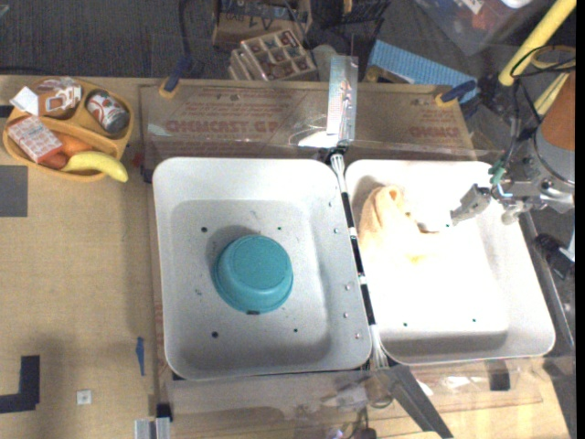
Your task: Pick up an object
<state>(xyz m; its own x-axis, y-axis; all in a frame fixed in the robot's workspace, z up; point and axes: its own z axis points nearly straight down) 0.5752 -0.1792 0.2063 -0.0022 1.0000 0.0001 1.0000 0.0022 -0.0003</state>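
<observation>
Beyond the far edge of your wooden bench [73,273] you see dark grey carpet floor [91,16], strewn with a wooden crate [272,55], a blue panel [402,62] and cables. Light falls evenly from above.

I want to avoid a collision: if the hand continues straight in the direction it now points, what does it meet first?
The hand points left across the right bin. The pale yellow cloth by that bin's left wall looks first in line, though height above it is unclear.

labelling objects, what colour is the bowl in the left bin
Teal, clearest in the camera view: bowl upside down in the left bin.
</observation>
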